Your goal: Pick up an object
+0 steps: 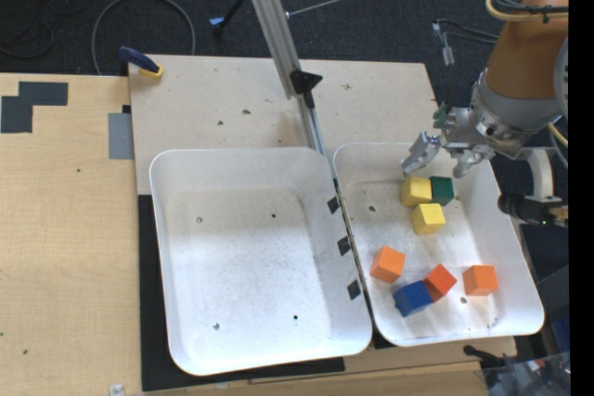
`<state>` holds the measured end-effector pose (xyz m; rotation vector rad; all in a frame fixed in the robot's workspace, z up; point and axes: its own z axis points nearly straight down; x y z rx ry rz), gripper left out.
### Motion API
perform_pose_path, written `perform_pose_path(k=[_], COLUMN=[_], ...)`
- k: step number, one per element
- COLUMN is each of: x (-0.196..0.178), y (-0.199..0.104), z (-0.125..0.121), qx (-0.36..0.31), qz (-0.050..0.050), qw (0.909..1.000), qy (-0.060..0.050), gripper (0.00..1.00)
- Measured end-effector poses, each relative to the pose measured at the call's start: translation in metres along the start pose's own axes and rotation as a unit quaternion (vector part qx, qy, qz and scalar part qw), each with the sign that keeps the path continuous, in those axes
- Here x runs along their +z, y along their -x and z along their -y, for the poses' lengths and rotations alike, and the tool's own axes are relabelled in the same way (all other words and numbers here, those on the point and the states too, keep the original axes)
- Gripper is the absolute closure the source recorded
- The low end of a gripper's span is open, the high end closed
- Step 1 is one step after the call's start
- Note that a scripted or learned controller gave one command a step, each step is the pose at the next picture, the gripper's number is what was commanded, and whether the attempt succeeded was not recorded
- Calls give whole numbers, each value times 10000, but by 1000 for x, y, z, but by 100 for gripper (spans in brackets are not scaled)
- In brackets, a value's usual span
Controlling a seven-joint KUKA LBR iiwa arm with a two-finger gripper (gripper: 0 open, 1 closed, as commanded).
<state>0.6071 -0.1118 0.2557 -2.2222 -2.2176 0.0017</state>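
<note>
Though the left bin has only a speckled white floor to offer, the right bin carries all seven small cubes, so any pick must come from there. Reading across it: an orange cube lies near the divider, a blue cube sits below it touching a second orange cube, and a third orange cube rests apart toward the right wall. Above these, two yellow cubes sit corner to corner, with a green cube pressed against the upper yellow one.

They look like light, rigid blocks with flat, matte faces, unlikely to deform or break; smooth sides could slip if pinched off-centre. The best hold is across two opposite flat faces, squarely. The lone orange ones give free sides, while the yellow-green cluster leaves little room for a finger to slide in.

The gripper hangs just above the yellow and green cubes, its fingers spread wide with nothing between them.
</note>
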Motion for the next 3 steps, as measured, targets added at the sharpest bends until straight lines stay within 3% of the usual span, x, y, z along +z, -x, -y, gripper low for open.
perform_pose_path(k=[1, 2, 3], x=[101, 167, 155], y=[32, 66, 66], z=[-2, 13, 13], qx=[-1, 5, 16], qz=[-1, -7, -5], qw=[10000, 10000, 10000], qy=[-44, 3, 0], gripper=[0, 0, 100])
